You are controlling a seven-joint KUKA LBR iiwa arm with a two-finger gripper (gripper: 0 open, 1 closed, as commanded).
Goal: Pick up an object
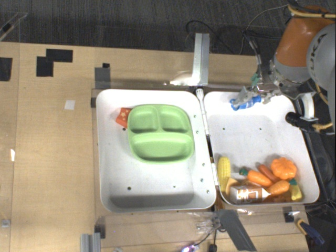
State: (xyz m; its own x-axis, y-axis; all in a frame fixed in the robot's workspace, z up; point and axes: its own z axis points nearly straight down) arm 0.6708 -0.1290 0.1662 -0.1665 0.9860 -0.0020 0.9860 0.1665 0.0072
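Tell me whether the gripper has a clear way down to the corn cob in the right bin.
Probably yes: the corn cob lies uncovered at the pile's left edge, and the gripper hovers over the bin's far end.

Arm (pixel 307 46): grey KUKA iiwa, orange band above the wrist, entering from the right and slanting down toward the far edge of the right bin (pixel 262 140). Gripper (pixel 251 100): blue-tipped, low over that bin's far rim, near its back right corner. Wrist sits just right of the gripper.
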